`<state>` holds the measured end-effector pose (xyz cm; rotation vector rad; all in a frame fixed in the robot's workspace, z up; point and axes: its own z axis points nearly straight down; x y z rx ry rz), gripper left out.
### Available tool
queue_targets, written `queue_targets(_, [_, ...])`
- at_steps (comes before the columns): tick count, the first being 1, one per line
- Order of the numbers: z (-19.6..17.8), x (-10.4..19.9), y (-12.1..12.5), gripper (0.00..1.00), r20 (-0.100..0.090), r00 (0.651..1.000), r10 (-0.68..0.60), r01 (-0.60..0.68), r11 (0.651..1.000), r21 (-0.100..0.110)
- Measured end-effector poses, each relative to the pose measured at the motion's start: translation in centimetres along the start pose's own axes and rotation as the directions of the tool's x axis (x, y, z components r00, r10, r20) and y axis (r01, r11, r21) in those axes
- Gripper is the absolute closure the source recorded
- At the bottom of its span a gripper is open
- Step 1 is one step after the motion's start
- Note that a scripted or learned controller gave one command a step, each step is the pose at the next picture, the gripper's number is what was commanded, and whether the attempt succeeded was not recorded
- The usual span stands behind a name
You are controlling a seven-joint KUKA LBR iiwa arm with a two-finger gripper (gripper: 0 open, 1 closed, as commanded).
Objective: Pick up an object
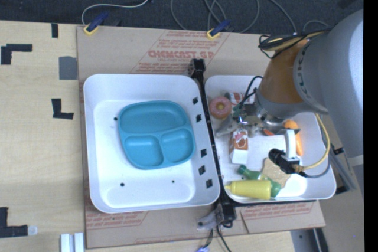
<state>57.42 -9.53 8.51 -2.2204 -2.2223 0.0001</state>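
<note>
The arm point(307, 74) reaches in from the right and hangs over the right bin point(322, 183), its orange band above the wrist covering the far part of that bin. The gripper point(245, 121) sits low among the clutter at the bin's middle, but its tip is hidden by the wrist and the objects around it, so I cannot tell how it stands or whether it has anything.

Just left of the gripper and slightly farther away lies a pink ring-shaped toy point(220, 106), perhaps a doughnut. Just near of the gripper is a small white and red carton point(239, 144), close enough that it may be touching. Nearer still, along the bin's near wall, a yellow bottle point(254, 189) lies on its side, with a green piece point(249, 173) just beside it. An orange object point(293, 134) shows to the right, under the arm.

The left bin point(100, 186) holds a blue divided plate point(156, 133), well apart from the gripper.
</note>
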Motion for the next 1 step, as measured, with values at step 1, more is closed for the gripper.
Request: queue_targets(1, [-0.81, -0.12, 0.05, 1.0, 0.003, 1.0, 0.001, -0.001, 1.0, 0.0])
